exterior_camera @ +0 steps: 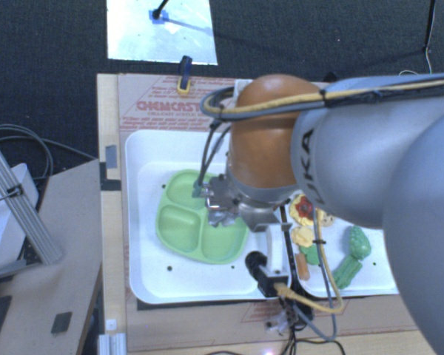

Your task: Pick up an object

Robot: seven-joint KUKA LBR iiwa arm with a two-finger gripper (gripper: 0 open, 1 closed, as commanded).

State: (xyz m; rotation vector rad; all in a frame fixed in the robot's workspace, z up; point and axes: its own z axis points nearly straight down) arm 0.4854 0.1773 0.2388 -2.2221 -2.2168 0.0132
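A light green divided plate [185,220] lies in the left white bin [152,168]. My gripper [226,214] hangs low over the plate's right side, below the orange wrist band, and the wrist hides most of it. In the right bin lie a red and yellow toy [305,211], a pale yellow piece [303,237], a small orange piece [302,265] and a green vegetable-shaped toy [353,254]. The arm covers much of that bin.
The grey arm crosses the right bin from the right and hides its far part. A cardboard sheet [163,98] lies behind the bins. A yellow cable loops down over the bins' front edge near the divider.
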